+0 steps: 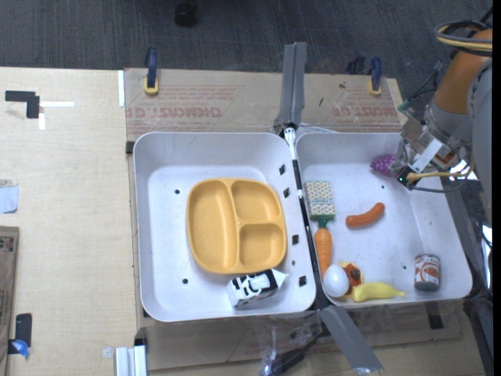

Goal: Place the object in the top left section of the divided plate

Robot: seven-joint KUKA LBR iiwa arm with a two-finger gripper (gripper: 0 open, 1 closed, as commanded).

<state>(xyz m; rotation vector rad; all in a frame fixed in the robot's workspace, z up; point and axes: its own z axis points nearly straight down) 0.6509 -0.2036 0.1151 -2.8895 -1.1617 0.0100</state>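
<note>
Dark carpet floor (235,14), pale bench (63,210)

The divided plate (235,225) is a plain mustard yellow, and both bins (156,210) are white. The small carton (254,286) is white with black cow-like patches. The cracker box (319,198) shows a green and tan speckled print. The carrot (322,246) is orange, as is the sausage (365,215), a redder shade. The egg (336,280) is white, the banana (377,291) yellow, the grapes (383,164) purple. The can (427,272) is grey metal with an orange-and-white label. The bench (63,210) is pale wood.
</note>
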